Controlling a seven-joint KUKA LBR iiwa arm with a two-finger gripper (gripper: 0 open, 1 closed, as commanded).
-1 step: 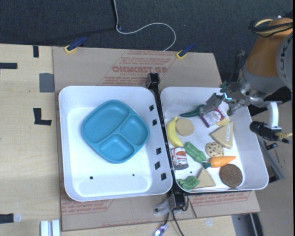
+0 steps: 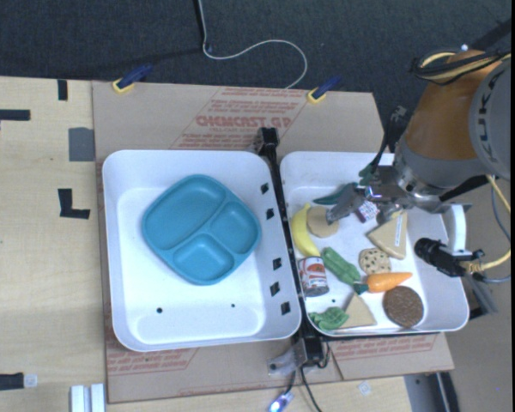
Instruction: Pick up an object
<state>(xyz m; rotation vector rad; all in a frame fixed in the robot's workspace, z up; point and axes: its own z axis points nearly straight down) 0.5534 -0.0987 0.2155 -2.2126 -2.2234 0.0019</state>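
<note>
Nearest the lens, along the lower edge of the right bin (image 2: 451, 320), lie a round brown cookie-like disc (image 2: 403, 305), an orange toy carrot (image 2: 384, 281), a pale wedge (image 2: 358, 312) and a green leafy piece (image 2: 329, 319). All look like moulded plastic play food, smooth and slightly glossy.

Further up the same bin: small red-labelled can (image 2: 313, 275) against the dividing wall, green pod-shaped piece (image 2: 342, 265), speckled cracker (image 2: 373, 259), curved yellow banana (image 2: 303, 233), tan round slice (image 2: 324, 225), cream cheese-like wedge (image 2: 390, 237). Pieces touch or overlap, a loose heap, probably tipped in as candidates for picking; any of them could serve as the task's object.

Arm (image 2: 451, 127) comes in from the right, grey with an orange band, wrist tilted down toward the heap. Hand (image 2: 354, 202) sits low over the bin, just above the tan slice and banana. Dark fingers appear spread apart, with nothing visible between them; no grasp yet, by my reading. Nearest targets: slice or banana.

Left bin (image 2: 120, 230) holds a blue divided plate (image 2: 201, 227), rounded square, three compartments, matte plastic. Both bins rest on a cardboard sheet (image 2: 240, 114) clipped to the wooden worktop (image 2: 34, 230), presumably to keep them from sliding.
</note>
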